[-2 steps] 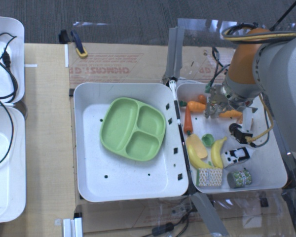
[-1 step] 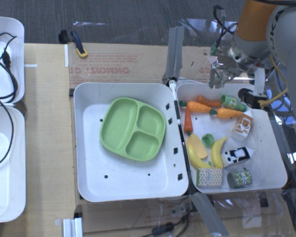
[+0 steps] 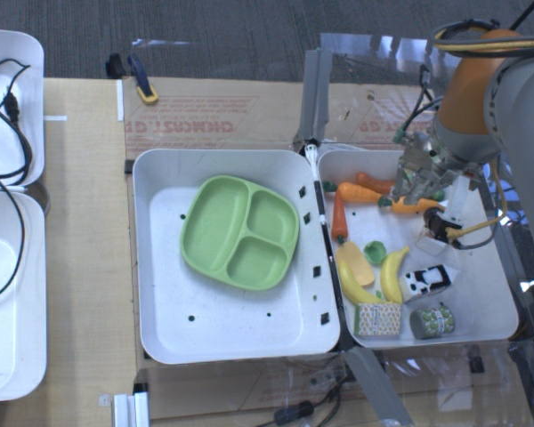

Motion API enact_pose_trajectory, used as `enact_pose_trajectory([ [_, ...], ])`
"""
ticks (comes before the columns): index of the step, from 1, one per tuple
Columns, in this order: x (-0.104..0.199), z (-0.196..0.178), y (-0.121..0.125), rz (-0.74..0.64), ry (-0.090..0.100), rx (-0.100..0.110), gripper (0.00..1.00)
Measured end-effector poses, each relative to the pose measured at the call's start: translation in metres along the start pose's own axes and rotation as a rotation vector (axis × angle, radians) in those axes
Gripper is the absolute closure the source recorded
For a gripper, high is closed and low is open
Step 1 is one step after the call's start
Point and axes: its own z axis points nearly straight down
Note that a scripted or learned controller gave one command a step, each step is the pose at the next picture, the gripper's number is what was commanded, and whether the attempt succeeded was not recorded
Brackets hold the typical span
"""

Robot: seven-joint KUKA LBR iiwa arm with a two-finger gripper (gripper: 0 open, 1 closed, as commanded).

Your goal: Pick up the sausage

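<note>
Arm: grey, with an orange band [image 3: 474, 87] above the wrist, reaching in over the right bin [image 3: 481, 327].
Gripper [image 3: 416, 188]: low over the right bin's far end — just above the carrots.
Carrots: one [image 3: 367, 193] directly left of the gripper, another [image 3: 416, 206] right beneath it.
Sausage [image 3: 339, 215]: reddish, further left of the gripper, along the bin's left wall.
Bananas [image 3: 391, 274]: on the near side of the gripper, beside a yellow piece [image 3: 356, 265].
Green plate [image 3: 240, 232]: well left of the gripper, lying in the left bin [image 3: 160, 327] — three compartments.
</note>
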Motion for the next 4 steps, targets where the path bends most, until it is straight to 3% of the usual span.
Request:
enact_pose_trajectory([
  [1, 0.024, 0.061, -0.004, 0.858, -0.001, 0.002, 1.00],
  [2, 0.091, -0.040, -0.017, 0.635, 0.001, -0.001, 1.00],
  [3, 0.002, 0.058, -0.032, 0.401, 0.001, 0.001, 1.00],
  [4, 0.017, 0.042, 0.005, 0.728, 0.001, 0.000, 1.00],
])
